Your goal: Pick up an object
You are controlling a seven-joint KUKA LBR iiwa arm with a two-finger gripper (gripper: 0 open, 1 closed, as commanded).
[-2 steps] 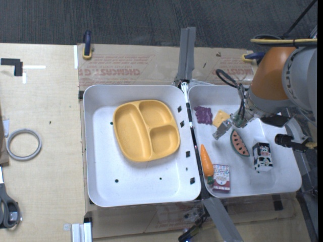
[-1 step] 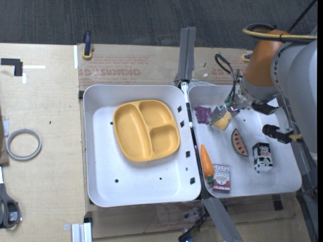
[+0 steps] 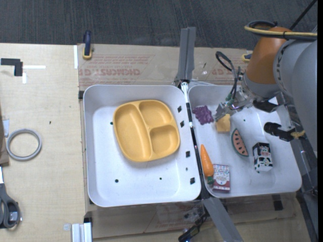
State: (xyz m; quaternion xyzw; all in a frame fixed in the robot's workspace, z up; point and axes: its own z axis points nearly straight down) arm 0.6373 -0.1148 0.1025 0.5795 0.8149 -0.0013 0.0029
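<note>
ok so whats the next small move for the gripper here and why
Probably a short drop straight down onto the yellow block. The gripper hangs at the block's upper edge in the right bin, with the purple grapes close on the left, so a vertical approach looks safest. Nothing can be seen between the fingers, so no pick has happened yet.

Reaches in from the right, grey arm (image 3: 298, 69) with orange band bent downward, gripper (image 3: 225, 110) low toward the left, wrist tilted.
</note>
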